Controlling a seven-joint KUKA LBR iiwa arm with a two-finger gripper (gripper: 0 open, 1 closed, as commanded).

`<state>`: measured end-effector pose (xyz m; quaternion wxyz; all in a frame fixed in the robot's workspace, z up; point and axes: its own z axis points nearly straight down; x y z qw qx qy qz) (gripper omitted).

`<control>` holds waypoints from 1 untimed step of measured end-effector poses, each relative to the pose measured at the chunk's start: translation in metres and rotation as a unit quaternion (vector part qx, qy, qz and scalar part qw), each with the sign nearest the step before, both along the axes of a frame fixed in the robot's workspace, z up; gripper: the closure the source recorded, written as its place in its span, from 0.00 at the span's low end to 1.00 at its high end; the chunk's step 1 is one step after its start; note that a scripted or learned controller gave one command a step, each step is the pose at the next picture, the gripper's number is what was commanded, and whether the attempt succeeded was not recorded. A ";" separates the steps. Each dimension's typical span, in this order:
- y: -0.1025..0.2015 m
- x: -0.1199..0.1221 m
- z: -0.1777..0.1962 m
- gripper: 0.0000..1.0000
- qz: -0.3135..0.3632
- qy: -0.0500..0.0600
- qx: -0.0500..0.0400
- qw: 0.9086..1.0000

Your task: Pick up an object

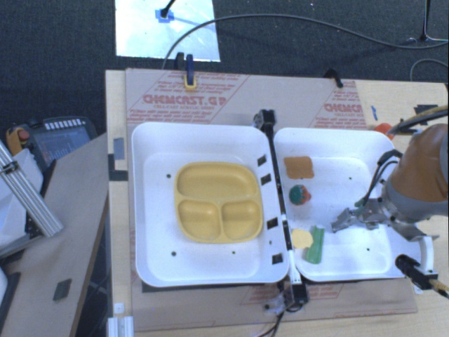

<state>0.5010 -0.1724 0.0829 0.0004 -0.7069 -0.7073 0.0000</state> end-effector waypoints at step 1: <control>-0.001 0.001 0.013 1.00 0.000 -0.002 -0.001 1.000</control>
